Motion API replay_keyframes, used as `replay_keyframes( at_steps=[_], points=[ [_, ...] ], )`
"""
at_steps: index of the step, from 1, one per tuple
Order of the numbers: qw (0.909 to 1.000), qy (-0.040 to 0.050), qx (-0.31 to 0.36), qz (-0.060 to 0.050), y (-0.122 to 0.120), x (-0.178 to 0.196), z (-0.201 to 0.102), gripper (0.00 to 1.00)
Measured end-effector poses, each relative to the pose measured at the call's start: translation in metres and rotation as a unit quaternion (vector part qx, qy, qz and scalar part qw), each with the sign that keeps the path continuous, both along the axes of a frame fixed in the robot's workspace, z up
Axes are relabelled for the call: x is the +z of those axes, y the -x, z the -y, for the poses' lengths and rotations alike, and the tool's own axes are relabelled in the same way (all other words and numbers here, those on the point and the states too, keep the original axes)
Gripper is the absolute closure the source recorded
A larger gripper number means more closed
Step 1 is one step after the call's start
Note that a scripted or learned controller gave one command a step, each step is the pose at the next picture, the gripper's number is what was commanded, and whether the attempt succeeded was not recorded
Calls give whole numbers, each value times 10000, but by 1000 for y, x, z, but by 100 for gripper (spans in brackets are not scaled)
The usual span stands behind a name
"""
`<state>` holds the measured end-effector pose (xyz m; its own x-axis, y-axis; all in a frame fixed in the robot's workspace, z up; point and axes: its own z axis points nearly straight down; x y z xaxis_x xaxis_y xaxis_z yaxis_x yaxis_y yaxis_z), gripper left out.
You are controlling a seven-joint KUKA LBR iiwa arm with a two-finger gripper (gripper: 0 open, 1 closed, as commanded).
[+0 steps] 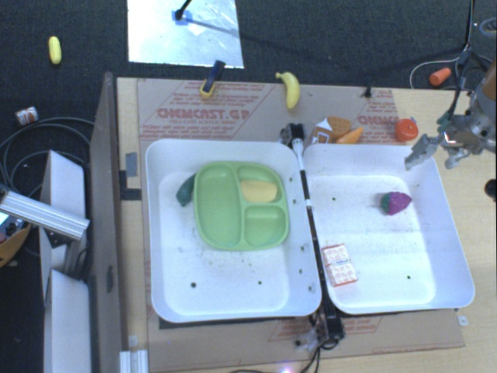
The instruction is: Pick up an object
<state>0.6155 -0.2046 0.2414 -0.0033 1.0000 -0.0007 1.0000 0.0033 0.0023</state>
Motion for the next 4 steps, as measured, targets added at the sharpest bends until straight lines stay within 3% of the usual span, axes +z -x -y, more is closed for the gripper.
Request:
replay_keyframes(
  at_steps=[1,2,3,4],
  points=[
    [10000,-2,14,-15,-17,-83,1,0],
    [10000,-13,-16,-35,22,-161,1,0],
    [10000,4,-5,15,18,-146,2,100],
    [10000,-23,22,-66,-27,-147,-71,100]
  ],
)
